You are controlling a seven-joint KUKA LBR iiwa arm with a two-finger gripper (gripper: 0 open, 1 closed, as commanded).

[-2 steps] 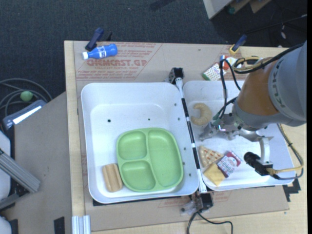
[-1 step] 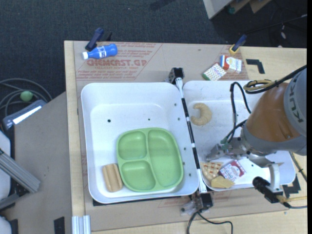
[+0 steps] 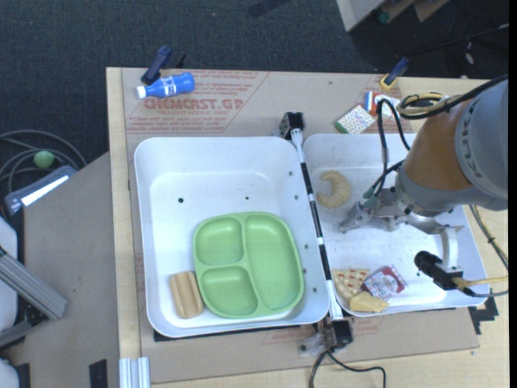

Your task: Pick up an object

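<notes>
The gripper (image 3: 352, 219) hovers low in the right bin (image 3: 355, 148), just below the croissant (image 3: 334, 187), gripping nothing; whether it is released or clenched, I cannot tell. A waffle (image 3: 348, 283), wrapper (image 3: 384, 281) and cheese (image 3: 367, 302) lie near the bin's front. The left bin (image 3: 161, 168) holds a green tray (image 3: 246, 263) and wood block (image 3: 186, 294).

— How was the light over the bench (image 3: 242, 95)?

— Bright and even, from overhead. The two white bins (image 3: 161, 176) were near blown out, their walls almost without detail, and the green tray (image 3: 246, 261) stayed clear in colour.

— Shadows?

— Soft ones only: a faint grey one under the arm (image 3: 452, 160) in the right bin, and a thin one at the tray's near edge.

— Sharpness?

— Moderate. The print on the bench read soft, the dark floor (image 3: 81, 23) beyond was dim and grainy, and the arm looked slightly blurred.
</notes>
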